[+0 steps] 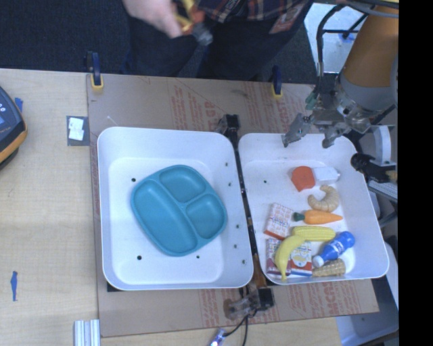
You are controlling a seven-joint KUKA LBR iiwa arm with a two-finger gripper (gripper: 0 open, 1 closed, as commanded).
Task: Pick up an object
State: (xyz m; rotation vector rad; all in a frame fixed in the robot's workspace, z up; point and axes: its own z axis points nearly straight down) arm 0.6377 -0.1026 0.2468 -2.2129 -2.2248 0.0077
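Note:
My gripper (311,140) hangs over the far edge of the right bin (267,177), fingers spread open with nothing between them. In that bin lie an orange-red block (303,178), a white piece (327,174), a tan croissant-like toy (327,199), a carrot (323,217), a corn cob (313,233), a banana (287,253), a blue bottle (334,248), a small packet (278,220) and another corn piece (329,269). The nearest to the gripper is the orange-red block, just below it in the view.
The left bin (115,203) holds a blue divided plate (178,209). A person's hand and plaid shirt (203,13) are at the far side of the bench. A clamp (231,125) sits between the bins at the far edge.

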